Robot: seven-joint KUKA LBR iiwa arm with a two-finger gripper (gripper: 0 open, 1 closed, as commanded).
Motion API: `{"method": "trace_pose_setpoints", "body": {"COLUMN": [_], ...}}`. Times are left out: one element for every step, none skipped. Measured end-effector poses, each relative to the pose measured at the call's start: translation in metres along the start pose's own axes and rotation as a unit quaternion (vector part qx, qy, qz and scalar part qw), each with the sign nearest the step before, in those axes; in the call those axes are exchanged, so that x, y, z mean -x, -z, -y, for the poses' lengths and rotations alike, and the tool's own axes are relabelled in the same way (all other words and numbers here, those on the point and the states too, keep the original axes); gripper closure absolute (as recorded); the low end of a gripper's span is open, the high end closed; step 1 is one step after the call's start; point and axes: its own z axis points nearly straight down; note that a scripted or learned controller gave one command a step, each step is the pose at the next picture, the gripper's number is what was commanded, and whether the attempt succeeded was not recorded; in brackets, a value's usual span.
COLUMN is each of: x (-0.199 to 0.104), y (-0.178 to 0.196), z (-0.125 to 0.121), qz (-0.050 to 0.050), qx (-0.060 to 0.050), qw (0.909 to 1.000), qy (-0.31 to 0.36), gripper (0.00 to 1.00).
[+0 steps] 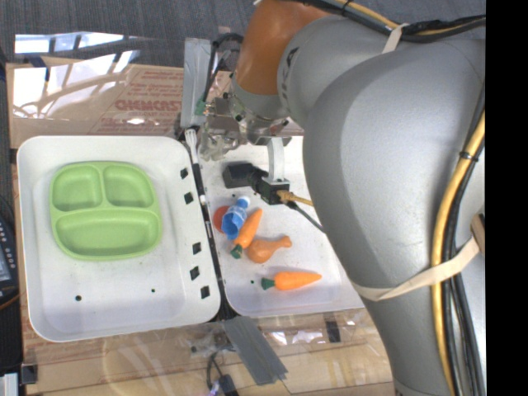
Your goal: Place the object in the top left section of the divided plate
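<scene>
Cardboard [124, 97] behind bins, lettering unreadable

A green divided plate [105, 209] sits in the left white bin [49, 304]. The right bin [289, 302] holds two toy carrots [293, 280], a chicken drumstick [269, 247] and a small bottle [235, 216], beneath the grey arm [388, 139].

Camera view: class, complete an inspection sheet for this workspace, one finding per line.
Surface: two white bins side by side on a bench.
Job's things: green divided plate in the left bin; its sections hold nothing.
Clutter: two carrots, a drumstick, a blue bottle and a red piece in the right bin.
Tool: tool at the right bin's far edge.
Cables: black lead by the arm.
Surroundings: cardboard behind the bins.
</scene>
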Motion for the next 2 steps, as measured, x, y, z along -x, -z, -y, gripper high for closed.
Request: {"method": "trace_pose_setpoints", "body": {"x": [0.048, 0.046], "y": [0.000, 0.000], "z": [0.041, 0.001], "qz": [0.000, 0.000], "qx": [-0.001, 0.000], "qw": [0.9981, 0.9953], "qy": [-0.061, -0.097], "gripper": [1.00, 1.00]}}
